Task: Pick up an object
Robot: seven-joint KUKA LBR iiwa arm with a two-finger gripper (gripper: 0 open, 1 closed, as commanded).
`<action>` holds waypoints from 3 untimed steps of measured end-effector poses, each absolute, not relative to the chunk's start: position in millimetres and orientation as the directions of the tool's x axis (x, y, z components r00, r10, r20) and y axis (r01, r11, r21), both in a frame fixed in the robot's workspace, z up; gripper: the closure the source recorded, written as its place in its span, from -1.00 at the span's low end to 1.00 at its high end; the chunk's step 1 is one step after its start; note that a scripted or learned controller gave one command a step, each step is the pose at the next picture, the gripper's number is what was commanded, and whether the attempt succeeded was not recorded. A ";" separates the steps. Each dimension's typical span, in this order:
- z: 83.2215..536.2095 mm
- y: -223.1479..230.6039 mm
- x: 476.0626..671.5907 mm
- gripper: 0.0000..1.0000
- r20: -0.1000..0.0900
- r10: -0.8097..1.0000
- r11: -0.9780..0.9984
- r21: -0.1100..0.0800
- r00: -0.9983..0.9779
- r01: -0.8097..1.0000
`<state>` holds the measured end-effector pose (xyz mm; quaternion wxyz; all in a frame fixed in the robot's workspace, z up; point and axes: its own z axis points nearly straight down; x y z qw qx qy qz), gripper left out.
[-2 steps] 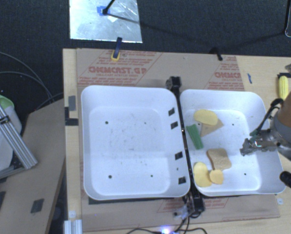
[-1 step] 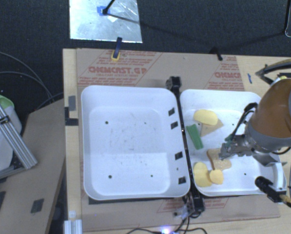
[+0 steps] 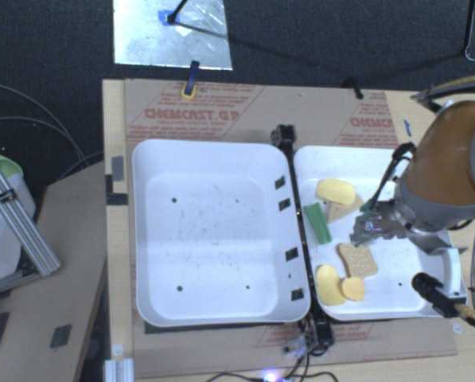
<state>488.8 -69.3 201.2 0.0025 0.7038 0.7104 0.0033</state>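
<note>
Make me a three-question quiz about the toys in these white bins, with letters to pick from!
1. Where does the green stick lie?
A. in the right bin, near the wall between the bins
B. in the left bin
C. on the dark floor

2. What colour is the stick?
A. red
B. green
C. blue

3. The tan bread slice is:
A. lying on the right bin's floor
B. lifted high in the air
C. hanging over the bin's rim

Answers:
1 A, it sits just right of the wall between the bins.
2 B, it is plainly green.
3 A, it lies flat below the hand, by the yellow pieces.
</note>
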 end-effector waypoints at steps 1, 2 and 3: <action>231.5 -25.4 487.9 1.00 0.001 1.000 0.009 0.005 -0.009 1.000; 367.4 10.5 488.8 1.00 0.003 1.000 0.009 0.018 -0.009 1.000; 297.1 36.9 486.8 1.00 0.001 1.000 0.007 -0.002 -0.007 1.000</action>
